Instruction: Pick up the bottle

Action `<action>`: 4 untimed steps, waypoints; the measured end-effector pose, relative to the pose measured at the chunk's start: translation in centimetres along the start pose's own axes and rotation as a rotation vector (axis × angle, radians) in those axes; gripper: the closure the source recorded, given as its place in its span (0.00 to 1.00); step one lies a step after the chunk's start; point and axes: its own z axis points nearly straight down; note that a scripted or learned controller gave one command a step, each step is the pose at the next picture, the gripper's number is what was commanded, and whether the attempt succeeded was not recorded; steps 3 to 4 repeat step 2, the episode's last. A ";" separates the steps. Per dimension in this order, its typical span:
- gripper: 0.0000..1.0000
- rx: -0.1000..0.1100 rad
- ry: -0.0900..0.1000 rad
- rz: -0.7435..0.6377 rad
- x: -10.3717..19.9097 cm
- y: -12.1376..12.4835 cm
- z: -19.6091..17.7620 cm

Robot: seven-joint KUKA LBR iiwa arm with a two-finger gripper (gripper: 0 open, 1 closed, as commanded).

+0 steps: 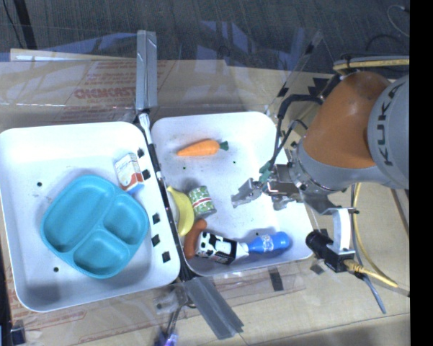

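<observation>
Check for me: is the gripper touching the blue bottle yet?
Apart. The camera view shows the gripper above the bare white floor of the right bin, with a clear strip of floor between it and the blue bottle lying by the near wall.

Blue tray (pixel 94 227), carrot (pixel 198 148), banana (pixel 180 209), can (pixel 201 200).

Robot lab: bench (pixel 72 85), white bins (pixel 29 146)

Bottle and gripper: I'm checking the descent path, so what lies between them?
In the camera view, bare white bin floor separates the gripper from the blue bottle.
</observation>
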 end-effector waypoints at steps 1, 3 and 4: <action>0.00 -0.001 0.000 -0.093 -7.1 0.9 8.2; 0.00 -0.004 0.000 -0.217 -8.7 0.7 15.5; 0.00 -0.004 0.000 -0.217 -8.7 0.7 15.5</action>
